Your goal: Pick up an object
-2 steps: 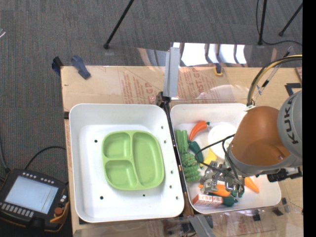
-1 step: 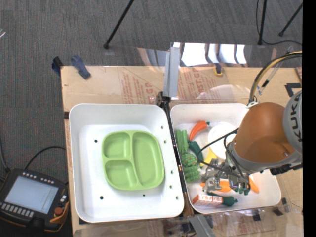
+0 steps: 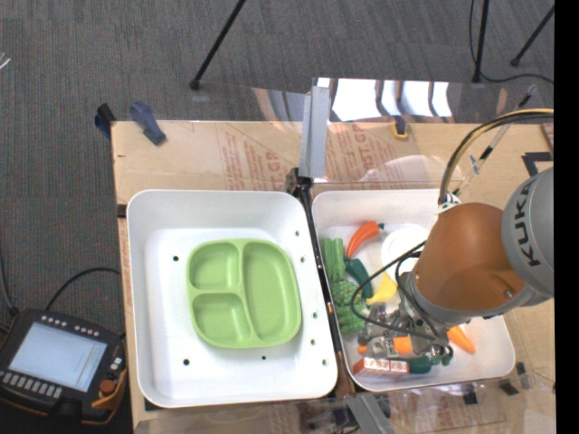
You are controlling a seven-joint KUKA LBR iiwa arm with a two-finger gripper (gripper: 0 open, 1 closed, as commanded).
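Toys (image 3: 380, 283) fill the right bin (image 3: 493, 364); my gripper (image 3: 401, 340) sits low at its front edge. Grip unclear. Next, lift slowly.

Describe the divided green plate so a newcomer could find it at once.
Start with the two shallow white bins on the bench and take the left bin, away from the grey and orange arm. Near its middle lies a light green plastic plate with rounded corners. It is split into three compartments, two small and one long, unlike the jumbled toy food in the right bin.
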